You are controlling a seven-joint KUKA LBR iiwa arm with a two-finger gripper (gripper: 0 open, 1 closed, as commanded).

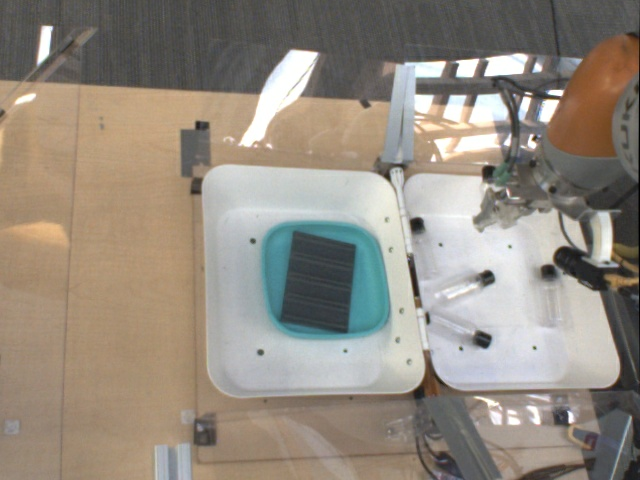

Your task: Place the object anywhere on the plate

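Observation:
A teal plate (372, 298) sits in the middle of the left bin (232, 298). On it lies a dark grey ridged rectangular block (319, 281), flat and well inside the plate's rim. My gripper (497, 208) hangs over the upper part of the right bin (520, 368), well to the right of the plate and apart from the block. Nothing shows beneath its tip.
The right bin holds three clear tubes with black caps: one (464, 287) near the middle, one (458, 330) lower down, one (550, 296) upright at the right. A small black piece (417, 225) lies by the divider. A metal frame (400, 118) stands behind the bins.

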